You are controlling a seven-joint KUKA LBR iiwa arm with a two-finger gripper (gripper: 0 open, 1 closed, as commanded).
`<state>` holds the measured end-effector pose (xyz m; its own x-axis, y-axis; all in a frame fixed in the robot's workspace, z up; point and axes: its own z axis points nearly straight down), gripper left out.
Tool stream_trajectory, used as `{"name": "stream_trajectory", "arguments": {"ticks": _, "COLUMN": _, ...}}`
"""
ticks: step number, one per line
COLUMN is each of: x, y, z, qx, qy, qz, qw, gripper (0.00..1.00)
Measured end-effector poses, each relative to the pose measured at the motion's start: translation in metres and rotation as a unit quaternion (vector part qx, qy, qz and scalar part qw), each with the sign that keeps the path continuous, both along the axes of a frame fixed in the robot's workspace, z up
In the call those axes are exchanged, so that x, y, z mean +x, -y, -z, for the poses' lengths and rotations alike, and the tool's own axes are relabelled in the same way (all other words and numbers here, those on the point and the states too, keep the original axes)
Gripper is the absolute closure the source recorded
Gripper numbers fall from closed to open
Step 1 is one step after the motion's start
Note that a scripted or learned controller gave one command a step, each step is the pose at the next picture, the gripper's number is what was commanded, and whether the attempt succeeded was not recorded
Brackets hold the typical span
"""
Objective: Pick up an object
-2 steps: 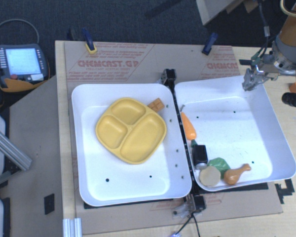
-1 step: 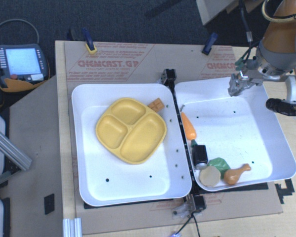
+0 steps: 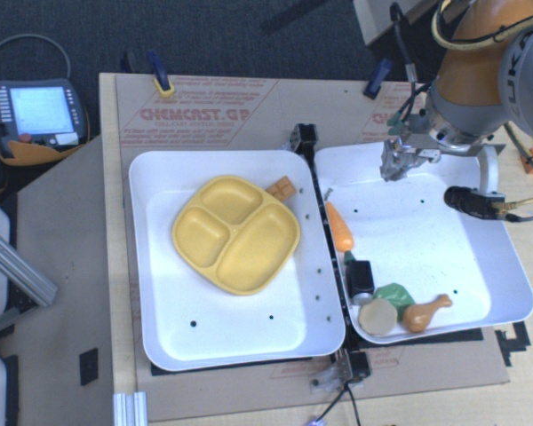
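Here gripper point(image 3: 397, 169) hangs over right bin's point(image 3: 480, 238) far part, nothing between fingers; gap looks narrow. Carrot point(image 3: 339, 226) lies nearest, down-left of gripper against bin's left wall, long axis along that wall. Drumstick point(image 3: 426, 311) sits farther, toward near rim.

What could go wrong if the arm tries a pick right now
The gripper hangs over bare floor at the far end of the right bin, so closing here likely grabs nothing. The carrot lies tight against the bin's left wall, and the black block, disc and drumstick crowd together, inviting slips.
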<state>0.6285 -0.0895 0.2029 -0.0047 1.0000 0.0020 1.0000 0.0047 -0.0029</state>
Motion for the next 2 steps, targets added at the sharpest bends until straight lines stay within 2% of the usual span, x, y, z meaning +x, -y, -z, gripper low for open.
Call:
{"name": "stream_trajectory", "arguments": {"ticks": 1, "x": -0.023, "y": -0.044, "z": 0.003, "qx": -0.0002, "qy": -0.001, "qz": 0.001, "qw": 1.0, "gripper": 1.0}}
{"name": "stream_trajectory", "arguments": {"ticks": 2, "x": -0.034, "y": -0.095, "z": -0.012, "qx": -0.0002, "qy": 0.001, "qz": 0.0, "qw": 1.0, "gripper": 1.0}}
